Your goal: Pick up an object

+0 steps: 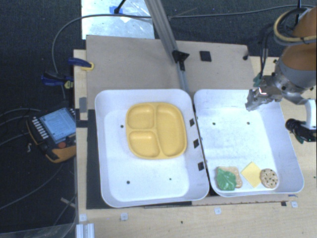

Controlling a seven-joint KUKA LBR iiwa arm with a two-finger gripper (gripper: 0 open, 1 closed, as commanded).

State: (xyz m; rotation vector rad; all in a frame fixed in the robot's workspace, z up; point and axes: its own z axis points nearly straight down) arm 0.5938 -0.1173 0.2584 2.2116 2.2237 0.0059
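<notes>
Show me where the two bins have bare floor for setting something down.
Right bin: bare between the tool and the near-edge row of green-topped toast, yellow slice and cookie. Left bin: bare in front of the yellow tray.

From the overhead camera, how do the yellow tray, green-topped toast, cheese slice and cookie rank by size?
1. yellow tray, by far
2. green-topped toast
3. cheese slice and cookie: too alike to rank

Right bin, lower right of frame, three flat items in a row along the near wall:
- toast with green topping (228,178), leftmost;
- yellow cheese slice (251,174), turned diamond-wise, centre;
- round speckled cookie (269,178), rightmost, just beside the cheese.
</notes>
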